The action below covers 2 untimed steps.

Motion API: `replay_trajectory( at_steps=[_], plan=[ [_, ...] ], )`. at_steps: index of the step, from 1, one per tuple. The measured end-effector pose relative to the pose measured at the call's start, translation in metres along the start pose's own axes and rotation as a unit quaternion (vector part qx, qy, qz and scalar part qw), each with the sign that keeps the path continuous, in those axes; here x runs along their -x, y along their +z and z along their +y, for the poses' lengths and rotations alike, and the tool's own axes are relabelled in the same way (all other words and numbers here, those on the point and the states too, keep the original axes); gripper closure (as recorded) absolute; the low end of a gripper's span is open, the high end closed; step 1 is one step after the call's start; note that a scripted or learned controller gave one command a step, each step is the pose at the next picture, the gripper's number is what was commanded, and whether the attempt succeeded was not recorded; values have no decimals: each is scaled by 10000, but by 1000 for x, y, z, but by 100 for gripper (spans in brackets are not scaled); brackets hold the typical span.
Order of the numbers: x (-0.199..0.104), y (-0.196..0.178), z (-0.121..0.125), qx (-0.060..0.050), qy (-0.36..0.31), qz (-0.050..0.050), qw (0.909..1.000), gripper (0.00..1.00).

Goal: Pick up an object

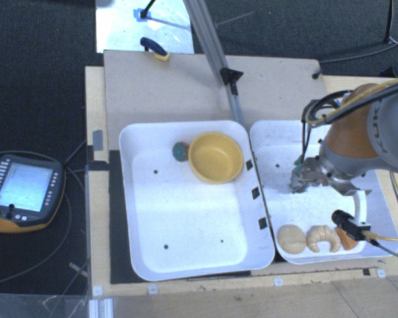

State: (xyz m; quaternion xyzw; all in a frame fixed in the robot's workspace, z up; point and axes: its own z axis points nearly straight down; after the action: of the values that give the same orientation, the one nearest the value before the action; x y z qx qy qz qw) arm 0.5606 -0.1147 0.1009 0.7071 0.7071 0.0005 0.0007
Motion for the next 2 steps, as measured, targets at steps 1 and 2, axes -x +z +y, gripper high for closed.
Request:
replay_trajectory(
  at_steps=[1,2],
  plan=[
    [-2,-63,1,19,-4,-2,10000,100],
    [4,-107,5,12,-2,-1,10000,100]
  ],
)
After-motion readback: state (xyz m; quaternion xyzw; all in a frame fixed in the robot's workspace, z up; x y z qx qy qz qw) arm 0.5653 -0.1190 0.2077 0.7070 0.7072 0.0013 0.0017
